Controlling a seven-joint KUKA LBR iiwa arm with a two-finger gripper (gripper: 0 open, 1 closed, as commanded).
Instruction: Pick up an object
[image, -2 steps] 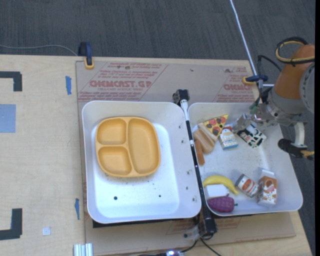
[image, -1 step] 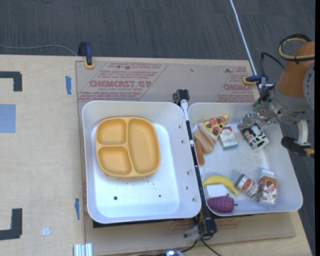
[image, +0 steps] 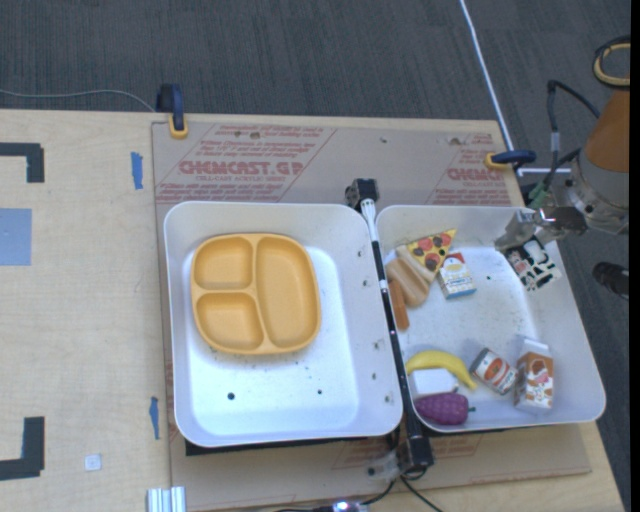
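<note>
1. The right-hand white bin (image: 575, 340) is my landmark; the arm's pincer (image: 528, 240) hangs over its far right corner, with the grey wrist and orange band reaching in from the right.
2. I cannot tell from here how wide the pincer stands, nor whether anything is between its tips.
3. Just below the pincer, against the bin's right wall, lies a small black-and-white object (image: 537, 266), too small to name.
4. Near the bin's far left sit a toy pizza slice (image: 432, 248), a hot dog (image: 406, 282) and a small milk carton (image: 457, 276), close together.
5. Along the bin's near edge lie a banana (image: 445, 364) and, just in front of it, a purple bunch of grapes (image: 442, 407).
6. Toward the bin's near right corner rest a small can (image: 492, 370) and a juice carton (image: 536, 376), just beside each other.
7. Left of this bin, the other white bin (image: 340, 400) holds a yellow divided plate (image: 255, 293).
8. Both bins rest on a cardboard sheet (image: 240, 160) on the counter (image: 70, 300).
</note>
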